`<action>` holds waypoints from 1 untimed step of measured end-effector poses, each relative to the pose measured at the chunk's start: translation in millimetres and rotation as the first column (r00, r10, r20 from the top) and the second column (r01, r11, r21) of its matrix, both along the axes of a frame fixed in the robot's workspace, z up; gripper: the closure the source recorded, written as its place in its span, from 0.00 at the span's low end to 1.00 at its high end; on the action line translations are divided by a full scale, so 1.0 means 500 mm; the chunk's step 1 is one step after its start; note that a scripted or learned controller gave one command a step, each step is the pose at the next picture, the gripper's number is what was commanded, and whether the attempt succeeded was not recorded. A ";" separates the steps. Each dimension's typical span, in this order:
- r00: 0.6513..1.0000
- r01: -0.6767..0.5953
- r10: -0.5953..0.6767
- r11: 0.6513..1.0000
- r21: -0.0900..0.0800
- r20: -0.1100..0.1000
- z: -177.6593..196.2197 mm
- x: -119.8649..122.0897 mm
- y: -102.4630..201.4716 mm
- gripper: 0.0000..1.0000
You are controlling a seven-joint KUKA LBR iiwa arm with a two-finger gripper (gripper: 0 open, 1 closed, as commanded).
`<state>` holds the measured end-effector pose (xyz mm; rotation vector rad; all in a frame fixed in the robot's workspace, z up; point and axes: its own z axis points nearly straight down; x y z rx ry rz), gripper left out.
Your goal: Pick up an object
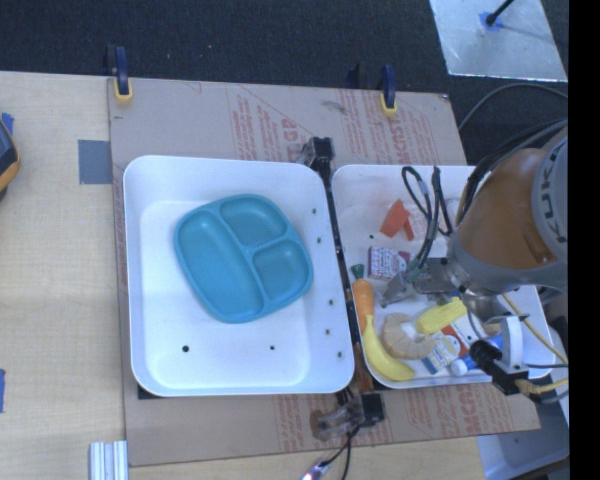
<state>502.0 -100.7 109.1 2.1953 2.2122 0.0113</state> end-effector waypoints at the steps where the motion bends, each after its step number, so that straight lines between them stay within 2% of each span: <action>1: 1.000 0.006 -0.006 1.000 0.012 -0.025 -0.035 0.086 -0.095 0.00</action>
